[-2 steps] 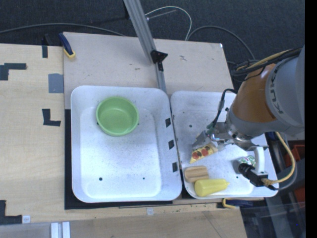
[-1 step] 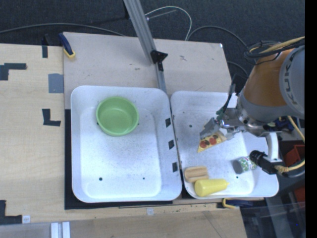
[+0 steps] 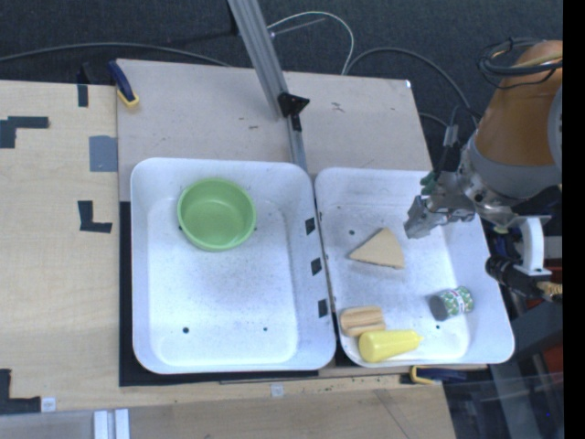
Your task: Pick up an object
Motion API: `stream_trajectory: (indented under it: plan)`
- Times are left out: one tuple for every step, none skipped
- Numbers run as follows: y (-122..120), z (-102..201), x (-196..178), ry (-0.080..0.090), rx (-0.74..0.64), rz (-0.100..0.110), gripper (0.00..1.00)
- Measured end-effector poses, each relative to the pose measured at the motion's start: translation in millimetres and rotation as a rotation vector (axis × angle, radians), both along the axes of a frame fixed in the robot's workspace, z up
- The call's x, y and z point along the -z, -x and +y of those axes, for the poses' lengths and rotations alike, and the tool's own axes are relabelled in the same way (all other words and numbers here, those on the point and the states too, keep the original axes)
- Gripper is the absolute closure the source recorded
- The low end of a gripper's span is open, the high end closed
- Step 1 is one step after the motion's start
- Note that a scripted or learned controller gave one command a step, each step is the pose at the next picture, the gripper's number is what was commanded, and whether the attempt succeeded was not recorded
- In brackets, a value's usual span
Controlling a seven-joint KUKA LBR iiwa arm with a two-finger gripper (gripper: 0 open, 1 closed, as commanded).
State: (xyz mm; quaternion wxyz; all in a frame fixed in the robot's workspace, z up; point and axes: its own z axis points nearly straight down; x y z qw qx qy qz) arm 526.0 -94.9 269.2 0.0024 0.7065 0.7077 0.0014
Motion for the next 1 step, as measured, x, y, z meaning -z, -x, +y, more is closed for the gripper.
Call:
stream_trajectory:
  plan:
    - [-10.8,51.8,-0.9,-0.003,-0.005,0.006,1.00]
